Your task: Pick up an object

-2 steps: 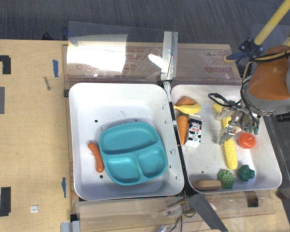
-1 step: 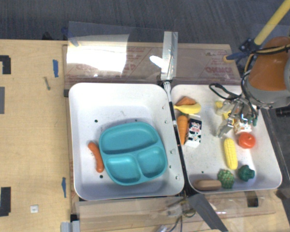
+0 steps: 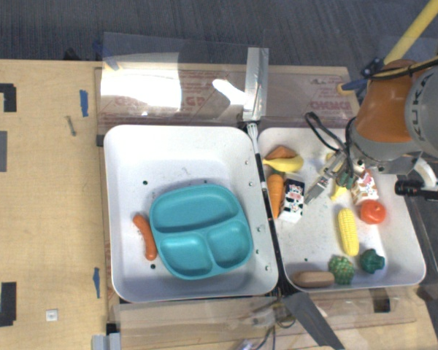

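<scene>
Fingers (image 3: 328, 177) hang in the right white bin (image 3: 416, 268); whether spread or clenched I cannot tell. Yellow plastic corn cob (image 3: 348, 230) lies just below them, long axis running toward the bench's near edge.

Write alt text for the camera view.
A grey arm's gripper hangs over the right bin, among toy food: corn, tomato, carrot, banana. The left bin holds a teal divided plate beside a sausage.
</scene>
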Controlling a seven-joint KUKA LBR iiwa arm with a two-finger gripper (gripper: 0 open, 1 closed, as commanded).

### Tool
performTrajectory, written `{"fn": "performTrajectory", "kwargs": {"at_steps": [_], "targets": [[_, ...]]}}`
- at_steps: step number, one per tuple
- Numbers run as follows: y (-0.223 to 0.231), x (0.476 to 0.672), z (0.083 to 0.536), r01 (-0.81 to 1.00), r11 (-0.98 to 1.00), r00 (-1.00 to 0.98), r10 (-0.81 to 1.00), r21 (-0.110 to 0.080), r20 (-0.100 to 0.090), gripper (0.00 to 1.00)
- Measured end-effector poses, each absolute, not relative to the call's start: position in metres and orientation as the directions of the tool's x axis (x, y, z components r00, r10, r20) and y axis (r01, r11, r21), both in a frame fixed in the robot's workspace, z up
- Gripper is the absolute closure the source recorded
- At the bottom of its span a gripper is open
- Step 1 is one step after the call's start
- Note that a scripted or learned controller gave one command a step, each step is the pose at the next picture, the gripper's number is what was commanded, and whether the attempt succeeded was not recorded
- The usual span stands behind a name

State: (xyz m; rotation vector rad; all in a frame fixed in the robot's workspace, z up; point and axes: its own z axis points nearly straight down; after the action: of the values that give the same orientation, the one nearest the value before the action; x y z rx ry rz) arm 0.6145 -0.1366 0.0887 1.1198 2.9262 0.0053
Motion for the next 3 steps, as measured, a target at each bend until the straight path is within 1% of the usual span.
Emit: {"fn": "performTrajectory", "kwargs": {"at_steps": [1,2,3], "targets": [[-0.175,0.572,0.089,0.674,0.739,-0.739,0.674,0.008,-0.005,0.0],[-0.177,0.575,0.102,0.673,0.739,-0.739,0.673,0.012,-0.019,1.0],[-0.117,0.596,0.232,0.731,0.682,-0.682,0.731,0.013,-0.014,1.0]]}}
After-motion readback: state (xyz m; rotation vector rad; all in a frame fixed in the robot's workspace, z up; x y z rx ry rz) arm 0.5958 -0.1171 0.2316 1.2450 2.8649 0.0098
